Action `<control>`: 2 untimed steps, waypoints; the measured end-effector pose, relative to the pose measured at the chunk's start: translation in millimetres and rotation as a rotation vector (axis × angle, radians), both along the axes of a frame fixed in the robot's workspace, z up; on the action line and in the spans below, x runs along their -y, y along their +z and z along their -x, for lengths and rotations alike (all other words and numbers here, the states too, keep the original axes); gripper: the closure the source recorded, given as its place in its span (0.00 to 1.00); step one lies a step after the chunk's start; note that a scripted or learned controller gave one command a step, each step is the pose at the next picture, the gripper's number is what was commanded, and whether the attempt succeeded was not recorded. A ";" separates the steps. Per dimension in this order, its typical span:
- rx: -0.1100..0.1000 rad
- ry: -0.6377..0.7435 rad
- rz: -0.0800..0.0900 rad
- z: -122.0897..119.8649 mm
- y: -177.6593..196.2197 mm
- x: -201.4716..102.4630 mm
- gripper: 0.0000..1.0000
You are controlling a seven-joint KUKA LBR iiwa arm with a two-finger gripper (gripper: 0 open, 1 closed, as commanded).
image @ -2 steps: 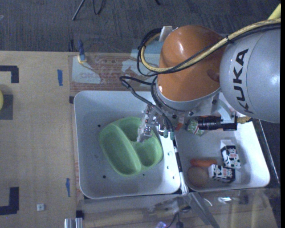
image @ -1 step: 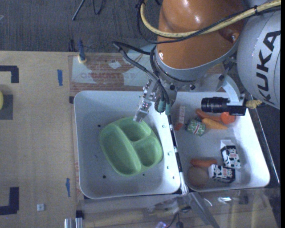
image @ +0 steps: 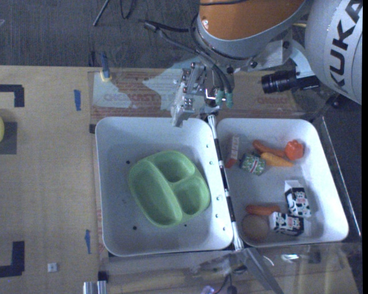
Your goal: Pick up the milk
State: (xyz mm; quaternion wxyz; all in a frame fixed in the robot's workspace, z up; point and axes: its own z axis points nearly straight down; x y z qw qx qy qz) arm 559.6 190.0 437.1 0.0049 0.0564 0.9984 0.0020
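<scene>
White bins: we see two shallow bins side by side, the left bin (image: 109, 189) and the right bin (image: 328, 189), their inner rims meeting along a hinge-like strip at the centre.
Milk: we count two small cartons with black-and-white cow patches in the right bin, one carton (image: 298, 201) near the right wall and a second carton (image: 286, 223) lying just below it, near the front rim; either appears to suit the task.
Gripper: the gripper (image: 185, 108) hangs over the far rim of the left bin, close to the dividing strip; we cannot tell whether it is wide or narrow, and we see nothing held in it.
Arm: the grey arm with its orange band (image: 247, 14) enters from the upper right, so we judge that the reach to the milk must swing toward the near right corner.
Green plate: a divided plate (image: 168, 188) fills the middle of the left bin and has no part in the task.
Neighbours of the milk: a brown egg-like ball (image: 256, 227) lies just beside the lower carton, with an orange sausage-like piece (image: 263, 210) near it.
Farther items: a green can (image: 252, 163), a carrot (image: 275, 158), an orange pepper-like toy (image: 294, 150) and a small red-and-white box (image: 234, 147) lie toward the far side of the right bin, well apart from the cartons.
Obstruction: we judge the ball and the bin wall to be the main crowding around the cartons.
</scene>
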 end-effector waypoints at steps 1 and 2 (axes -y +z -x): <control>0.002 0.483 0.003 1.0 0.0 -17.8 1.00; -0.005 0.292 0.003 32.9 -78.4 -10.6 1.00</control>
